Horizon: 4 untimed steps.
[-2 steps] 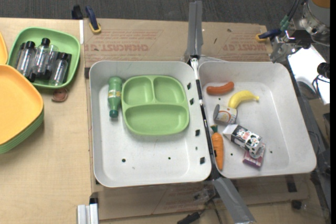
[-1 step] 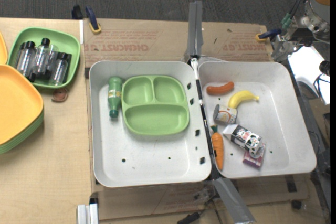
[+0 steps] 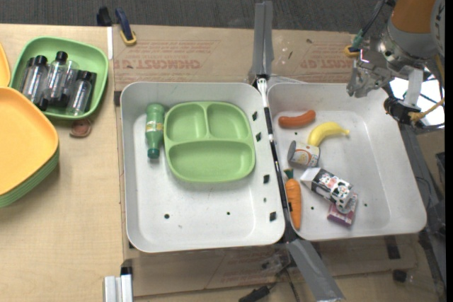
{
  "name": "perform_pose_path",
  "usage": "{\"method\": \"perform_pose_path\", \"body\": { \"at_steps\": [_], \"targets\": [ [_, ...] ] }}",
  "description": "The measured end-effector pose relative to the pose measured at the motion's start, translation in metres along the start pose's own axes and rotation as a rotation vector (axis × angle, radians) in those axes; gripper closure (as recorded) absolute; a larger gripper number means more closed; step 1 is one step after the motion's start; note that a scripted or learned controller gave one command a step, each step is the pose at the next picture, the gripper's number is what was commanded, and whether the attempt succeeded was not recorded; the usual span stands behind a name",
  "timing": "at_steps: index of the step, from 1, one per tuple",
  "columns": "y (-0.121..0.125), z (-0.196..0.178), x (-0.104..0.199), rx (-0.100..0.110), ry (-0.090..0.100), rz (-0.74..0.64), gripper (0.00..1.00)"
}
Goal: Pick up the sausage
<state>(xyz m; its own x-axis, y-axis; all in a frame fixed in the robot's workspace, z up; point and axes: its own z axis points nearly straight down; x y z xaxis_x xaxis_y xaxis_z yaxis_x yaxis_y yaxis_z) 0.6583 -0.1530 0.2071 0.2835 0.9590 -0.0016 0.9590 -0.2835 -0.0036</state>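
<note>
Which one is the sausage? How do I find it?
Look in the right white bin, near its top-left corner. The sausage lies there, just left of the yellow banana. It is the short, reddish-orange, smooth one; the carrot is pointed and lies lower down.

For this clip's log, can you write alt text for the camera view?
The gripper hangs above the right bin's far edge, apart from the sausage lying beside a banana, carrot and small packages. The left bin holds a green divided plate and a green bottle.
</note>
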Motion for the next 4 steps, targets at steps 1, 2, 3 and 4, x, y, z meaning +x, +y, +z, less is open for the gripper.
{"method": "perform_pose_path", "body": {
  "at_steps": [1,2,3,4],
  "targets": [
    [0.0,-0.008,0.0,0.002,-0.002,-0.003,1.0],
    [0.0,-0.017,-0.001,0.002,-0.004,-0.006,1.0],
    [0.0,-0.025,-0.001,0.003,-0.006,-0.009,1.0],
    [0.001,-0.033,-0.001,0.004,-0.007,-0.012,1.0]
  ]
}}
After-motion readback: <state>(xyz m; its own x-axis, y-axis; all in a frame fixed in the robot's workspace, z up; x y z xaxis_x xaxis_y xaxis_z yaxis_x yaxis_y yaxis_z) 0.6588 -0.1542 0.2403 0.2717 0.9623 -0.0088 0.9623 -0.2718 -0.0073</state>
